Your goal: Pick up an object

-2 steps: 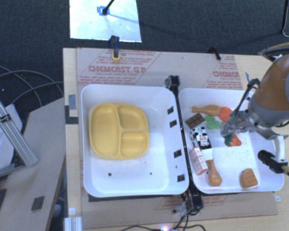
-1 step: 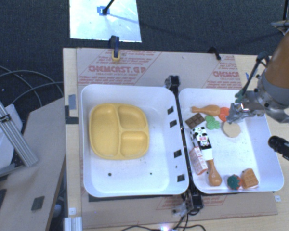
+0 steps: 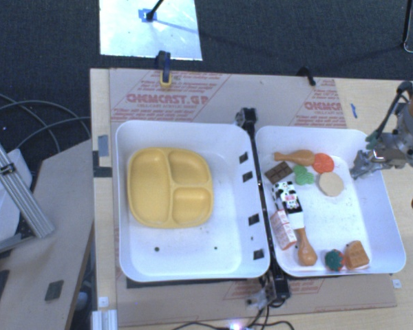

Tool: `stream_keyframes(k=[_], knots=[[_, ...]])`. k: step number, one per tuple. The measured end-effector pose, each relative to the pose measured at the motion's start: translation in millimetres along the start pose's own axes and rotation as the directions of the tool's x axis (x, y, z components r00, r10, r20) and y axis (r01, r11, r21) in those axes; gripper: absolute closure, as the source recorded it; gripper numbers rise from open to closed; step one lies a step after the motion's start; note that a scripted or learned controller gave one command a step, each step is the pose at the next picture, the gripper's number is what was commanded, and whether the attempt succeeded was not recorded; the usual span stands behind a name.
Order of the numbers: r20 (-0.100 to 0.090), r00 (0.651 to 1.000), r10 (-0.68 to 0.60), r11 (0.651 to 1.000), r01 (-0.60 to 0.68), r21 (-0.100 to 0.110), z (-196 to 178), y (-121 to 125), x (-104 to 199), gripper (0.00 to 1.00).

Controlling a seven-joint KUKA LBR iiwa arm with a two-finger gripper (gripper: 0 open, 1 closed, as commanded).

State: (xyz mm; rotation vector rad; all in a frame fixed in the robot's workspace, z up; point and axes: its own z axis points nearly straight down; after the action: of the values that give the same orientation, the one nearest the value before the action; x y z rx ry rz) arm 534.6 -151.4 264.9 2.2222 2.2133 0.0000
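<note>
Gripper (image 3: 363, 162) over right bin's (image 3: 385, 218) right rim, arm cut off at frame edge, finger state indiscernible, nothing visibly held; toy food clusters left in that bin: drumstick (image 3: 295, 157), tomato (image 3: 323, 163), cow-print bottle (image 3: 288, 199).

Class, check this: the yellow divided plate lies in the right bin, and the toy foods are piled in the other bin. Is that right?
Not quite. The camera view shows the yellow divided plate in the left bin; the toy foods are in the right bin.
</note>
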Motion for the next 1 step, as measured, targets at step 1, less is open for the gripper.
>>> stream_keyframes(k=[1], knots=[[-0.004, 1.0, -0.014, 1.0, 0.014, -0.002, -52.3, -19.5, 90.3, 1.0]])
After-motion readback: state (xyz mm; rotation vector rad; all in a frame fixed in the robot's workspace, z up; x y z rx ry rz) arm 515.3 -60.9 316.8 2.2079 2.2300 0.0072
